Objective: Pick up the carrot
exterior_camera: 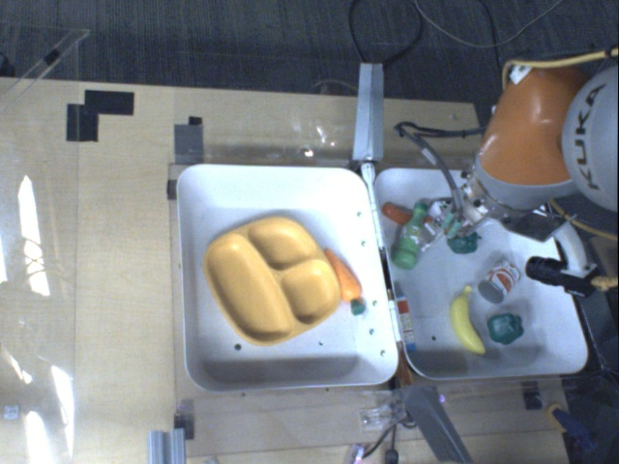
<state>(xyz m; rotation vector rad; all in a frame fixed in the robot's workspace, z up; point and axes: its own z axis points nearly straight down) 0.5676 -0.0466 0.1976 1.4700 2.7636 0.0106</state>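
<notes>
Over in the left bin [193,356], the carrot [342,275] lies just beside the right edge of a yellow divided plate [271,278], touching it, with its green end pointing toward the near right. The carrot sits close to the wall that separates the two bins.

The gripper [456,222] hangs over the right bin [571,356], near its far side, well apart from the carrot. Whether it is wide or narrow I cannot tell, since the wrist and cables crowd around it. Just beside it lie a green bottle [410,240] and a small teal thing [464,243]; an orange-red piece [395,213] rests near the bottle's top. Nearer the front of that bin sit a banana [466,323], a red and white can [500,280] and a teal block [504,328]. Both bins rest on the pale wooden desk [87,259].
</notes>
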